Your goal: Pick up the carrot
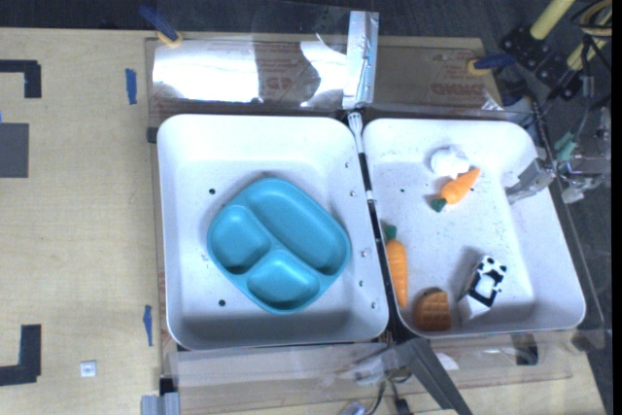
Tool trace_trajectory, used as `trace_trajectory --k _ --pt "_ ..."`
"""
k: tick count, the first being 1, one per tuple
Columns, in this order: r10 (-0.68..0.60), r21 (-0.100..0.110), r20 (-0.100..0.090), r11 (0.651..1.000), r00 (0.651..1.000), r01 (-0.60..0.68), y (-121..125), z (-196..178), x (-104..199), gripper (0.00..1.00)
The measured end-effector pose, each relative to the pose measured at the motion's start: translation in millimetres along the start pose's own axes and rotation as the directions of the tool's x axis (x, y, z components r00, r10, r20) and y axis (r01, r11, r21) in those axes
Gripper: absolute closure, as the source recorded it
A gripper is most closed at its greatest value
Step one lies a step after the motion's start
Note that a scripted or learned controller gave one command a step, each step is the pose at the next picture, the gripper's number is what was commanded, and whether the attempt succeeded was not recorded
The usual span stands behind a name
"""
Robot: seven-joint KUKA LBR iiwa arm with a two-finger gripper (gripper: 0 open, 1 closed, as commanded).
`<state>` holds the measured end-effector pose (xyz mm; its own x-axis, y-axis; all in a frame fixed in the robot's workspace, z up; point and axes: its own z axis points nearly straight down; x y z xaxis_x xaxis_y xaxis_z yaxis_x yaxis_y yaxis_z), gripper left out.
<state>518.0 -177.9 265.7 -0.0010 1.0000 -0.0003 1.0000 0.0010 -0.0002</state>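
Two carrots [397, 272] in right bin [515, 146], one blue tray [278, 242] left, gripper [544, 172] state unclear.

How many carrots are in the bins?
2. One carrot lies in the right bin near its back, beside a white thing; the other carrot lies along its left wall.

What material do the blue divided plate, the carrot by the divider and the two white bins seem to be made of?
Blue divided plate: likely moulded plastic, smooth and slightly glossy, with soft highlights on its rims.
Carrot: probably a plastic or rubber toy, of even orange colour with a green tip; the finish is hard to tell.
White bins: apparently plastic, semi-gloss, with rounded moulded corners.
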Motion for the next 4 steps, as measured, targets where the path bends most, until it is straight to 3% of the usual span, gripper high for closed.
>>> trace_trajectory --k 1,2,3,4 --pt "0.086 0.005 -0.001 0.996 0.996 -0.086 24 70 20 0.00" --pt "0.056 0.001 0.000 0.998 0.998 -0.056 90 122 18 0.00" --pt "-0.137 -0.003 0.000 0.991 0.991 0.137 94 179 1 0.00" --pt "-0.136 -0.009 0.003 0.991 0.991 0.136 96 167 1 1.00"
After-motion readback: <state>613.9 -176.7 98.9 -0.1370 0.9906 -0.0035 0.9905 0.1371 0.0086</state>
